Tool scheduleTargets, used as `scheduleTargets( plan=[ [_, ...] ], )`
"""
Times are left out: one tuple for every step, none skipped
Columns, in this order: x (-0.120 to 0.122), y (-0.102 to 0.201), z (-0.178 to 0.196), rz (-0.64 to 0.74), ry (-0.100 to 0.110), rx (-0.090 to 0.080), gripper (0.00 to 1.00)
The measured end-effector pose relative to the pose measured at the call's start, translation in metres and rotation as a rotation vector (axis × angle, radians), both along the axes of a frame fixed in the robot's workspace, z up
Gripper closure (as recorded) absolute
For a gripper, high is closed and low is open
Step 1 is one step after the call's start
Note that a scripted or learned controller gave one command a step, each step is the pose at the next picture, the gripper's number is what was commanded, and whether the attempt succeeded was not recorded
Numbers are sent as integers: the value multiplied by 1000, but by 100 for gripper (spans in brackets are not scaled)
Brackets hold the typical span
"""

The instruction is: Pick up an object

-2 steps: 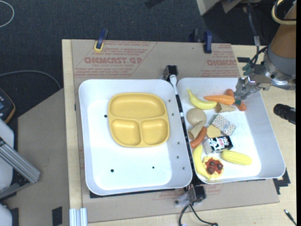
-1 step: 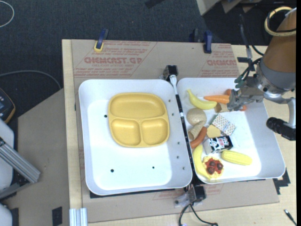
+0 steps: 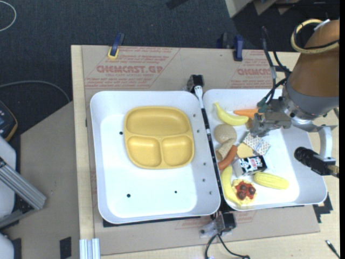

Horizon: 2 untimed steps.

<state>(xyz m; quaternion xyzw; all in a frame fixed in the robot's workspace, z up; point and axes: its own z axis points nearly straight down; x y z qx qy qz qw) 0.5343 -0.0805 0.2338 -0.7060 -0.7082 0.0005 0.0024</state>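
The right bin [image 3: 307, 169] holds a heap of toy food. A yellow banana [image 3: 228, 116] and an orange carrot [image 3: 246, 112] lie at its far left. Below them are a beige round piece [image 3: 225, 133], a red sausage [image 3: 227, 156], a checkered packet [image 3: 258, 143], a black-and-white item [image 3: 250, 165], a corn cob [image 3: 271, 181] and a yellow piece with red berries [image 3: 242, 191]. My gripper [image 3: 258, 125] hangs low over the heap, just right of the banana's tip and above the checkered packet. Nothing shows as lifted.
A yellow divided plate [image 3: 159, 135] lies in the left bin [image 3: 110, 182]. A black ridge [image 3: 204, 124] marks where the two bins meet. The arm's grey body [image 3: 315, 90] covers the right bin's far right corner. A black part [image 3: 311, 161] juts over its right side.
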Motion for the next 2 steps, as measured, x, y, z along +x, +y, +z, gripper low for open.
scheduleTargets(
  plan=[
    [-21,28,-8,-1,1,0,100],
    [-27,45,-10,-1,0,-1,100]
  ],
)
